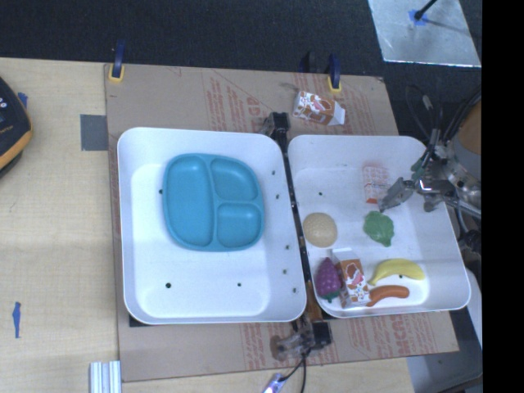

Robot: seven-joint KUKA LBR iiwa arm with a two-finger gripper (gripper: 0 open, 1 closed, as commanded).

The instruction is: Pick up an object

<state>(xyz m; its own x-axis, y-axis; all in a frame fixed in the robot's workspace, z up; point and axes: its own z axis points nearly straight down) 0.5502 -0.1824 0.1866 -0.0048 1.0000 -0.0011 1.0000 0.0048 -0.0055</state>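
The right bin (327,158) holds several toy foods: a tan round bun (320,229), a green leafy piece (379,228), purple grapes (328,278), a small printed carton (353,281), a yellow banana (399,270), an orange-red sausage (385,294) and a pale pink packet (374,182). My gripper (409,202) hangs over the bin's right side, just above and to the right of the green piece. Its fingers are spread open with nothing between them. The left fingertip (388,202) is close to the pink packet's lower edge.
The left bin (139,293) carries a blue divided plate (214,201). A red-and-white packet (318,109) lies on the cardboard behind the right bin. Clamps and cables sit at the seam between the bins, front and back. A yellow-black device (10,129) is at far left.
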